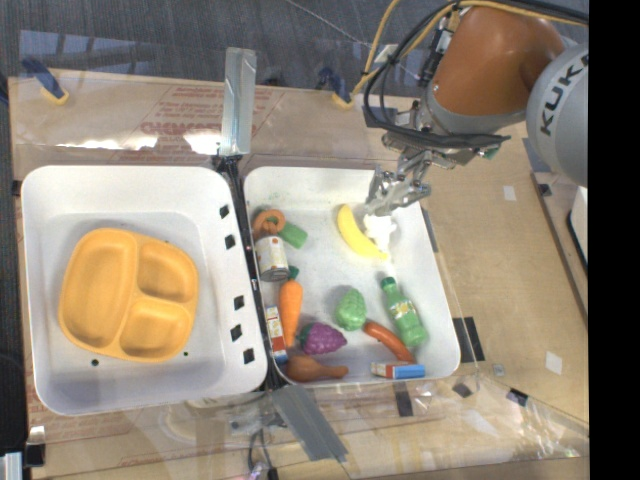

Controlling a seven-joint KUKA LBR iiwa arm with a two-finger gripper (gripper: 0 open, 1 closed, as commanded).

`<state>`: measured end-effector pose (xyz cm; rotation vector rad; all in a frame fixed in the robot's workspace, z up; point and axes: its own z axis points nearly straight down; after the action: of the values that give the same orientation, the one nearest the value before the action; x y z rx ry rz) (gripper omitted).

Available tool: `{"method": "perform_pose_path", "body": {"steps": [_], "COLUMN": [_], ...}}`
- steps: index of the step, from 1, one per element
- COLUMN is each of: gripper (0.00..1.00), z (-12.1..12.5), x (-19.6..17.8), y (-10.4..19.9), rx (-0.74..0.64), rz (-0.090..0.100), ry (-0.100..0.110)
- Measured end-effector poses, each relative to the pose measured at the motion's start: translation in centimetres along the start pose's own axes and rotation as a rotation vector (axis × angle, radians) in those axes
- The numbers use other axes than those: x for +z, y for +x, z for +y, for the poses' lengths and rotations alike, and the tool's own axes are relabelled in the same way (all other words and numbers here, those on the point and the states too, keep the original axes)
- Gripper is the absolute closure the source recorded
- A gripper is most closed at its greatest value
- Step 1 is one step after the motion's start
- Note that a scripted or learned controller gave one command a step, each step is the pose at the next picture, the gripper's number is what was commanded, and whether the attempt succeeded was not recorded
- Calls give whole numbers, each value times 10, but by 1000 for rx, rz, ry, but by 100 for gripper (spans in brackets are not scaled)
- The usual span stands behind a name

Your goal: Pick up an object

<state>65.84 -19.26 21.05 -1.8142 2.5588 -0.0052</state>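
My gripper [388, 200] hangs over the back right part of the right bin [432, 258], just above a white item [381, 231] and the right end of a yellow banana [357, 234]. Nothing shows between its fingers. Scattered through that bin are a small can [272, 257], an orange carrot [290, 310], a green bottle [403, 311], a green leafy vegetable [350, 308], purple grapes [322, 338], a red chilli [386, 339], a brown drumstick-like item [312, 370] and a small white and red tube [398, 371].
The left bin [40, 268] holds a yellow divided plate [128, 293]. A black divider [245, 268] runs between the two bins. A metal bracket [237, 103] stands behind them. An orange ring [268, 222] and a green piece [293, 235] lie near the can.
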Motion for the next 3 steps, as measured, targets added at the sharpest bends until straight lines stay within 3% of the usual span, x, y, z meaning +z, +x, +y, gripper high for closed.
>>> {"method": "perform_pose_path", "body": {"steps": [1, 2, 3], "gripper": [100, 100, 100], "z": [-4, 1, 47], "x": [25, 14, 25], "y": [15, 0, -3], "rx": [-474, -927, -1418], "rz": [-2, -4, -5], "ry": [-4, -4, -4]}}
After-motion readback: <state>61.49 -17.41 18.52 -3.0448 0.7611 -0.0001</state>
